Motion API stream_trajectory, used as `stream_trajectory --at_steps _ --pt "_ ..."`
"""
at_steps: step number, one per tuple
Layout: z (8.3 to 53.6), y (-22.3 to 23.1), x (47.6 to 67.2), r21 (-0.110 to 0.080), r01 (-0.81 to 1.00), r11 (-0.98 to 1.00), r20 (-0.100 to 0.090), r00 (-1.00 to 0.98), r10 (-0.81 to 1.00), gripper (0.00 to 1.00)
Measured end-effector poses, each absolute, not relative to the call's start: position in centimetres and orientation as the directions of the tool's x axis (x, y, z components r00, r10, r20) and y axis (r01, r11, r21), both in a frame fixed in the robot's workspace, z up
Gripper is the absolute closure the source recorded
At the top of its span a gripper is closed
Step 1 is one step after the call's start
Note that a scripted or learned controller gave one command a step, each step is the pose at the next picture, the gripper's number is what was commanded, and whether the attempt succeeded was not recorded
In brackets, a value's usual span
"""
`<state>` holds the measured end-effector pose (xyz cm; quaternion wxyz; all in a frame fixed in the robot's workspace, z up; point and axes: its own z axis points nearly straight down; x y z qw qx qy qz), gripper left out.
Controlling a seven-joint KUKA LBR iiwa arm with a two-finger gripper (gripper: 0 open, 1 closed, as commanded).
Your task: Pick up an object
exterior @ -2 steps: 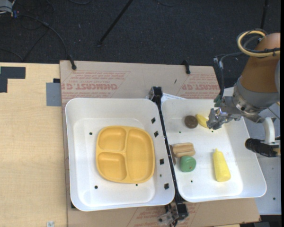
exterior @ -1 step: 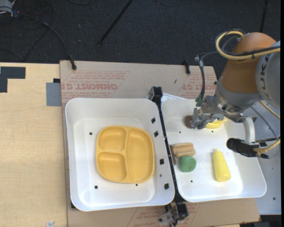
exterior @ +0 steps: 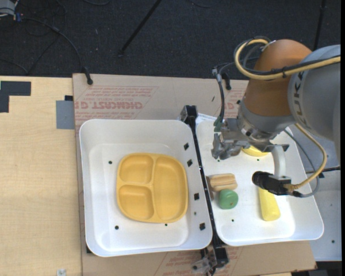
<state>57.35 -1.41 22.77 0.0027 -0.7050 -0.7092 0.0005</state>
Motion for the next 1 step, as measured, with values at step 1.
stream_trajectory --at_steps 1 --pt "22.32 4.69 56.41 -0.005 1.0 0.006 0.002 -0.006 1.0 1.0"
